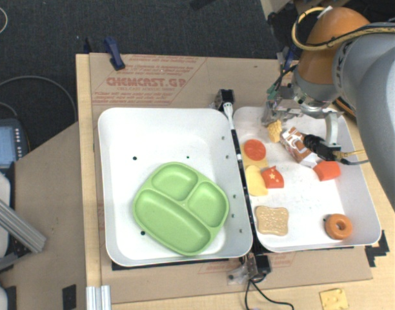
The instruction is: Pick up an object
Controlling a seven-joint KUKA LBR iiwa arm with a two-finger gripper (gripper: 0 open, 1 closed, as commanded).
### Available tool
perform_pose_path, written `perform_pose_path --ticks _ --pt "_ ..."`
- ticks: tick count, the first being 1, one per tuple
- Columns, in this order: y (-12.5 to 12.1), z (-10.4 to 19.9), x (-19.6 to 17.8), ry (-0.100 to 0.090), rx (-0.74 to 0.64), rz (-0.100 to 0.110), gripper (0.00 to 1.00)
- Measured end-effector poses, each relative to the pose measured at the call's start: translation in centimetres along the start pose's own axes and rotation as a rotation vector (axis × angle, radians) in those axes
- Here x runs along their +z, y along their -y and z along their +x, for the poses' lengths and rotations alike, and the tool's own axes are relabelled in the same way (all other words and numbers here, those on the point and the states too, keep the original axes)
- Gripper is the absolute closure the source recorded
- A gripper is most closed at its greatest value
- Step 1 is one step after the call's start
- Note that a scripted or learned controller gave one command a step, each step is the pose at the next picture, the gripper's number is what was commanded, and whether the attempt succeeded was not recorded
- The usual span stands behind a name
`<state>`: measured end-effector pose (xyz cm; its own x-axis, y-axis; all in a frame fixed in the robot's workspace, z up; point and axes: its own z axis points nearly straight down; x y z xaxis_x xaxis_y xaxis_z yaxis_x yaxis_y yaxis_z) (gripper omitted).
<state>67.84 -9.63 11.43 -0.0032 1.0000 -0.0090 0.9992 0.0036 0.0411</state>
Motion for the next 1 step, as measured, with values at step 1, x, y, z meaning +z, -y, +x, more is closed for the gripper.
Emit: perform_pose_path --ticks 1 --pt "6.81 4.77 -7.92 -0.012 -0.001 0.039 1.0"
